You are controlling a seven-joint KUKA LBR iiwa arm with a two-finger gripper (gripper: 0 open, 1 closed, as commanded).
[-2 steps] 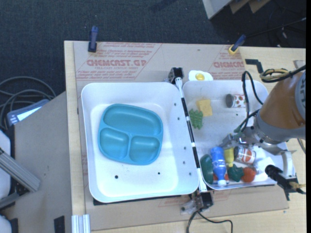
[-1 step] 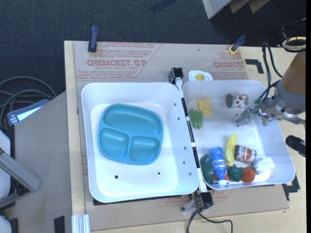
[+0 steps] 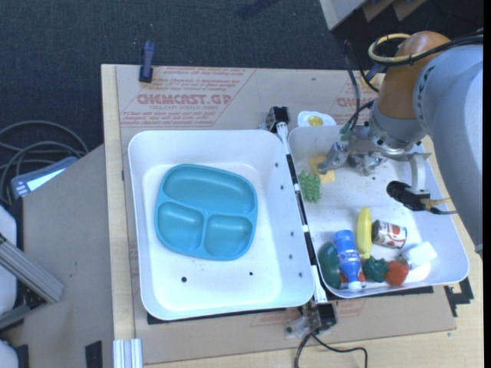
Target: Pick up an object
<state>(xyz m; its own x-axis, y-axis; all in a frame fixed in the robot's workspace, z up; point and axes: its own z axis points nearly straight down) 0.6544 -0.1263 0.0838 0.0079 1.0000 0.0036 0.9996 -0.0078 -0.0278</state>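
You have the bench (image 3: pixel 192 98) under everything, a cardboard-brown board with red lettering, and on it the two white bins side by side. The left bin (image 3: pixel 153 282) lies well to the left of the gripper and holds a blue divided plate (image 3: pixel 205 211) with three compartments. The arm (image 3: pixel 453 90) comes in from the right, grey with an orange band, and its gripper (image 3: pixel 354 158) hangs low over the far end of the right bin (image 3: pixel 453 259); you cannot tell from this angle how its fingers stand or whether anything is between them. Just to the gripper's left, a leafy green piece (image 3: pixel 309 185) lies close to the bin's left wall, with a small yellow piece (image 3: pixel 322 169) touching it on the gripper's side. The rest of the things sit bunched at the near end of that bin, well apart from the gripper: a blue bottle (image 3: pixel 347 255), a yellow banana (image 3: pixel 364 230) upright beside it, a red and white can (image 3: pixel 388 234) lying on its side, a dark green lump (image 3: pixel 328 263), another green piece (image 3: pixel 375 268) and a small red one (image 3: pixel 397 274).
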